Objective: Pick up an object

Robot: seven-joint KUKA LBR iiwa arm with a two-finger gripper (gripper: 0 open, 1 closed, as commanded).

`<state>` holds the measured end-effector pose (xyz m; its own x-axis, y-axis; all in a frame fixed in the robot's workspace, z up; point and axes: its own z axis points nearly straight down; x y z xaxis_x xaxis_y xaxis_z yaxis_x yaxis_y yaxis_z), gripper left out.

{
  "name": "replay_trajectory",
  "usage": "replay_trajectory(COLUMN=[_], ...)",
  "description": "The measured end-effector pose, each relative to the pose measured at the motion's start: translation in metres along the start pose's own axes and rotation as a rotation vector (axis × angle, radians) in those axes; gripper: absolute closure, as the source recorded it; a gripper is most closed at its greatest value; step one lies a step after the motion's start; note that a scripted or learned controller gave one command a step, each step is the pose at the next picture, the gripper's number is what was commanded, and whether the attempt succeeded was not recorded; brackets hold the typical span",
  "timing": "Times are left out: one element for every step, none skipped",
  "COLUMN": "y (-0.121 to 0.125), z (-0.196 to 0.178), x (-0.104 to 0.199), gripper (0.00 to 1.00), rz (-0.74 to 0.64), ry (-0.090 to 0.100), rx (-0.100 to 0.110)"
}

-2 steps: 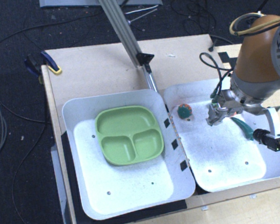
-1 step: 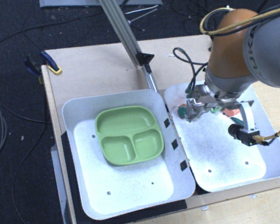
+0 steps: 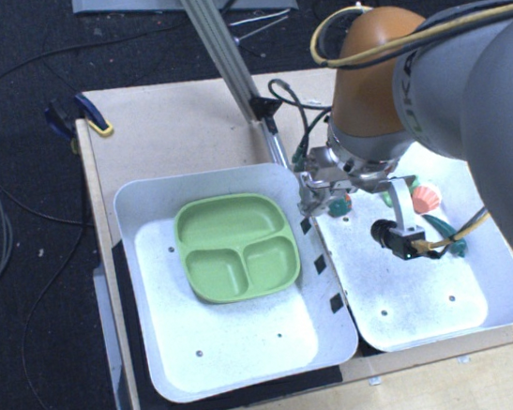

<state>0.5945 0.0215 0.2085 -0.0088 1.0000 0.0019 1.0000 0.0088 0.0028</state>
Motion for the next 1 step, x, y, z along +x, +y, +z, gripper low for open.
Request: replay_trajectory(y=[0.0155], z=[-0.0149], x=[0.0594], gripper=[1.00], rz=[0.000], ry=[0.000], rx=[-0.001])
